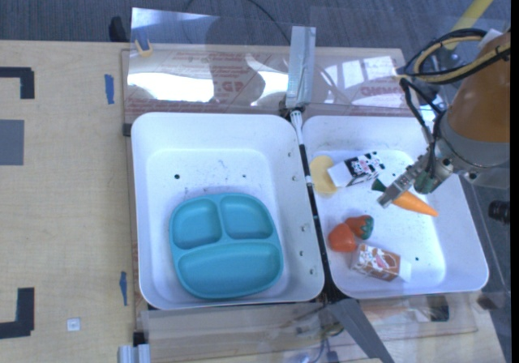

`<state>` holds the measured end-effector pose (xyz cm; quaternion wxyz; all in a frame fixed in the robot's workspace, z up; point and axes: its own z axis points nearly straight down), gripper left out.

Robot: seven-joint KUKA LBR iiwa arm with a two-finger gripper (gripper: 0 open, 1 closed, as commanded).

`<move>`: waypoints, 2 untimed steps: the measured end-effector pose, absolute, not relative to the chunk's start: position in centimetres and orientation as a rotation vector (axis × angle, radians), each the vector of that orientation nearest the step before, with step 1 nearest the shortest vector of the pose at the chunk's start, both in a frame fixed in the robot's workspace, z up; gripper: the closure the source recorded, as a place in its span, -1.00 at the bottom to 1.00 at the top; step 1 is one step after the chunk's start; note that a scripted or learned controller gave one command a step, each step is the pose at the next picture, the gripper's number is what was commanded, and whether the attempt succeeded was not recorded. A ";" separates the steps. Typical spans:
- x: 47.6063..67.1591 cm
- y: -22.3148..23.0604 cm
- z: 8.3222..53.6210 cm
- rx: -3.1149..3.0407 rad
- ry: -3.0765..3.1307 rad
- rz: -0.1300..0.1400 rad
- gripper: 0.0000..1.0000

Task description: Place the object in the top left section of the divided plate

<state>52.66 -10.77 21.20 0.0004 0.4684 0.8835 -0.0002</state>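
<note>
- White left bin (154, 191): contains turquoise divided plate (226, 245), all sections bare.
- Right bin (466, 260): contains carrot (415, 203), strawberry (350, 234), carton (378, 262), yellow piece (323, 175).
- Hand (397, 190): touching carrot; grip state cannot be determined.

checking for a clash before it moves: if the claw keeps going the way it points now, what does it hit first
The claw points down and left, so it would likely meet the orange carrot right beside its tip first, though depth is unclear from this slant.
</note>
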 end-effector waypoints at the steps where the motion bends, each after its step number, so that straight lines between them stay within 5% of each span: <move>1: 49.5 -9.9 9.3 1.564 2.724 0.001 1.00; 2: 48.4 -10.4 8.6 2.219 2.222 0.013 1.00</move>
